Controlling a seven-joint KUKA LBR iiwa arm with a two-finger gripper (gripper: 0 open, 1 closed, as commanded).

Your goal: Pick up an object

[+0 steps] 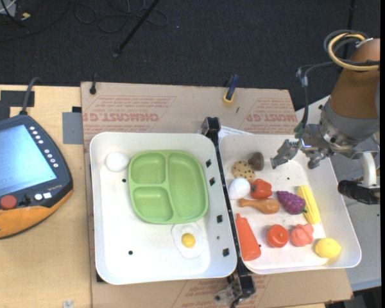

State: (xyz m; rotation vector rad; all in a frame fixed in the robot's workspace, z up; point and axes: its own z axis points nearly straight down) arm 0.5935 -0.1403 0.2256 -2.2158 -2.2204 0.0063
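- Camera view: the gripper hangs above the far right corner of the right bin, its two fingers spread apart with nothing between them.
- Right bin, far part: a cookie beside a brown piece.
- Right bin, middle: a white egg, a red pepper, a drumstick, purple grapes and a corn cob.
- Right bin, near part: a carrot, a tomato, a pink piece and a lemon.
- Left bin: a green divided plate, a white ball and a fried egg.
- Tabletop, left: a control pendant.
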